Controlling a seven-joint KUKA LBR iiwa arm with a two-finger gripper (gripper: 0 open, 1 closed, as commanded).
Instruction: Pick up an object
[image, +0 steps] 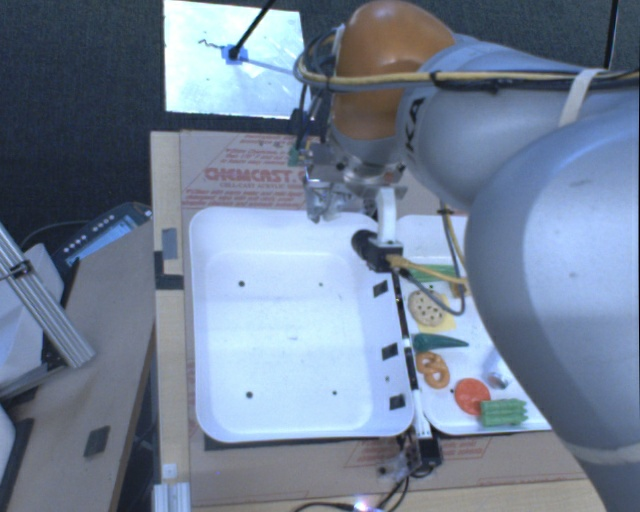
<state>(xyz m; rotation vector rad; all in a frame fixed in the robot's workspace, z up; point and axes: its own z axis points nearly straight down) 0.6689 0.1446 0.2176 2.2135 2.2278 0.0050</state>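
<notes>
My gripper (326, 204) hangs over the far edge of the left bin (205, 300), near its back right corner. I see nothing in it. The things lie in the right bin (425, 232), along its left and near side: a pale yellow spotted slice (430, 308), a dark green pepper (441, 341), a brown pretzel (435, 371), a red-orange round piece (471, 396) and a ridged green piece (502, 411). The grey arm covers most of the right bin.
A black divider with clips (400, 330) runs between the two bins. Brown cardboard (240, 170) lies under the bins at the back. A small silvery item (497, 379) sits near the red-orange piece.
</notes>
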